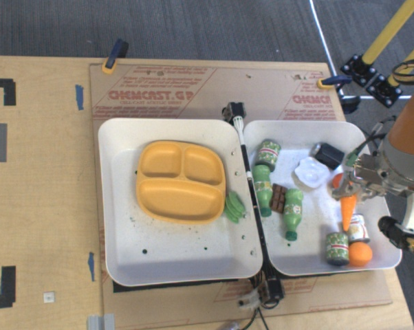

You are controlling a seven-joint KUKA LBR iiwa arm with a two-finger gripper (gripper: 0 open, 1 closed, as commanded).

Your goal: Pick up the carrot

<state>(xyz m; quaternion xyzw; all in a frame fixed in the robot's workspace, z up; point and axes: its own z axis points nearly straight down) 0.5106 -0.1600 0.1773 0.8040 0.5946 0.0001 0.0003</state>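
Hanging over the right bin's (384, 256) far-right side, the claw (357, 182) sits right at the carrot's (346, 212) upper end, and the metal of it is too cluttered from here for me to tell whether it is spread or closed, or whether it has the carrot at all. The carrot points down toward the bin's near edge, its thick end up under the claw, its tip close beside a small bottle (358, 228). An orange (360, 254) and a green can (337, 247) sit just below, near the bin's near-right corner.

I'd say the reach is done and the grasp is the open question; the lift is all still to come, since the carrot looks to rest on the bin floor. The left bin (117, 205) carries a yellow tray (181, 181) and a green thing (234, 206) by its right wall, well apart from the work.
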